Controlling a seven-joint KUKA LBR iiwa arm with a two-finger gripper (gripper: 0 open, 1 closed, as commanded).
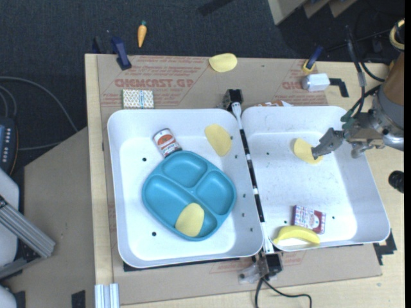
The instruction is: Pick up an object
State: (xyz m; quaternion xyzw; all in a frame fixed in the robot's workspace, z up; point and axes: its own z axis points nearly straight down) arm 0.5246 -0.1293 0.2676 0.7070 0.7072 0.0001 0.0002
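A small yellow piece (303, 149) lies in the right bin (359, 197), in its upper middle part, and the dark tip of the pincer (323, 145) touches or overlaps its right edge; whether the fingers are spread or closed cannot be told from this slanted look, nor whether the piece sits between them. The grey arm (385, 117) comes in from the right over the bin's far rim. Lower in the same bin a small red and white packet (309, 218) lies flat, its print too small to read, and just below it a yellow banana (297, 236) rests against the near wall. The left bin (122, 172) holds a blue divided plate (187, 194) with a pale yellow lump (190, 219) in its nearest compartment. Above the plate a small can with a red and white label (167, 142) lies tilted, lettering illegible, and a yellow wedge (218, 139) rests near the bin's right wall. On the brown board of the desk (96, 140), red print behind the left bin seems to read "CHEMCAST GP". A patterned packet (138, 98) lies below that print, a yellow oval (223, 62) sits at the board's far edge, and a white block (316, 81) stands beyond the right bin. A tiny orange carrot (142, 34) lies on the dark floor beyond.
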